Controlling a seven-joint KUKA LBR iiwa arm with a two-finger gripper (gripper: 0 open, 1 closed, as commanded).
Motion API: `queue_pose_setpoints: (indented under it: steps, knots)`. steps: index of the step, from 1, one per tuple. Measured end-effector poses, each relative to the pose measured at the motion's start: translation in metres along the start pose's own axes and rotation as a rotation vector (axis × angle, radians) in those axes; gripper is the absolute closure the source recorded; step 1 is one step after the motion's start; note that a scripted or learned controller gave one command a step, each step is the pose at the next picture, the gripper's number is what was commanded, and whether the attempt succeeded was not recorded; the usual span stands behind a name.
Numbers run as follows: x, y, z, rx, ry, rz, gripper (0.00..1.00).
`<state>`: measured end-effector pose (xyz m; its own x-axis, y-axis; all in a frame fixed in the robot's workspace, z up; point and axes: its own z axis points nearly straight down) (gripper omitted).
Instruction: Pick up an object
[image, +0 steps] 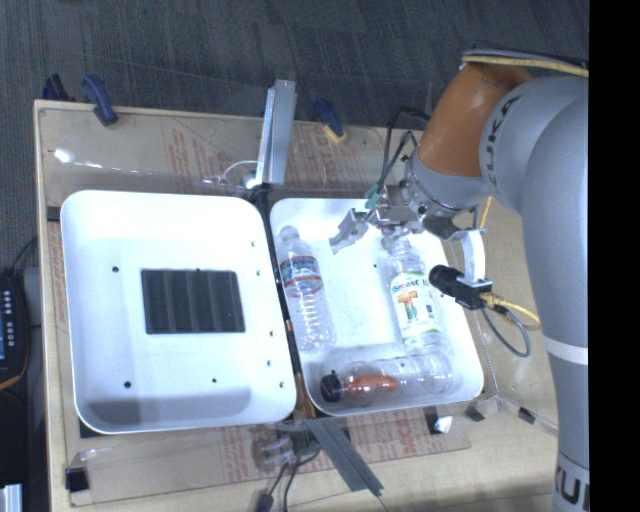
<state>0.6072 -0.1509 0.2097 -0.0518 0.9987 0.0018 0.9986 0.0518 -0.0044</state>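
Hovering over the top part of the right bin, the gripper has its fingers spread a bit, one grey finger poking out to the left, and nothing sits between them. It hangs just above the bin floor, right next to the cap end of the bottle with the green and orange label, but I can't tell if it actually touches that cap.

That labelled bottle lies lengthwise along the right side of the bin, cap pointing up toward the gripper. A clear water bottle with a blue and white label lies along the left wall of the same bin, cap at the far end too. Across the near edge lies a third bottle, clear with reddish-brown stuff inside and a dark cap, and its far end sits right against the bottom of the labelled one.

Behind the gripper comes the orange band, then the big grey arm running down the right side. A black plug with a yellow cable dangles off the wrist over the bin's right rim.

The left bin has a dark ribbed rectangle in the middle. Blue clamps grip the bench's far edge.
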Motion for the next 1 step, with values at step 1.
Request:
queue_pose_setpoints:
  steps: [1]
  knots:
    - [-0.0499,-0.0175,0.002,0.003,0.001,-0.152,0.0]
